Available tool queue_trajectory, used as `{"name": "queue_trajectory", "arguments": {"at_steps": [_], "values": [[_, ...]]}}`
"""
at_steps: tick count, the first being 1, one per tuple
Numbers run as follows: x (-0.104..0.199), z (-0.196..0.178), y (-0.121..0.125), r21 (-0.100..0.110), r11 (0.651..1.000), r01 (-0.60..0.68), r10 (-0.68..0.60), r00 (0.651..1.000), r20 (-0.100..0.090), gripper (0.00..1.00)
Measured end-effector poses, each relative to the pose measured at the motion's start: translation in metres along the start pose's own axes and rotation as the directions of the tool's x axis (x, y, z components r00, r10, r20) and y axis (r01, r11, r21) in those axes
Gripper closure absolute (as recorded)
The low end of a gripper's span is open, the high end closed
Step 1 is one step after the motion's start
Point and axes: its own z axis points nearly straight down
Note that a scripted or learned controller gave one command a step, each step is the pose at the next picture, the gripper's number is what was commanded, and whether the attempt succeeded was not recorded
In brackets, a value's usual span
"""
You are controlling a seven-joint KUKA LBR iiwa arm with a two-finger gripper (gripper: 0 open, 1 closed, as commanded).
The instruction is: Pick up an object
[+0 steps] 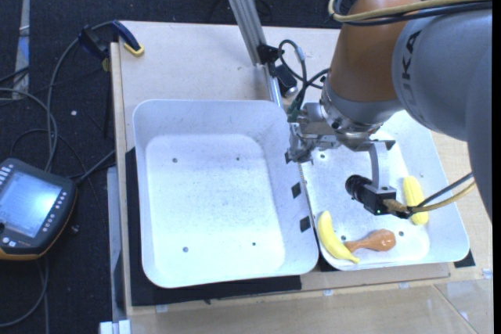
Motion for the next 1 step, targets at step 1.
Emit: {"name": "queue_trajectory", "arguments": {"at_steps": [1], "values": [[0.0413,0.0153,0.0075,0.001,1.0,-0.001,0.001,1.0,0.001,1.0]]}}
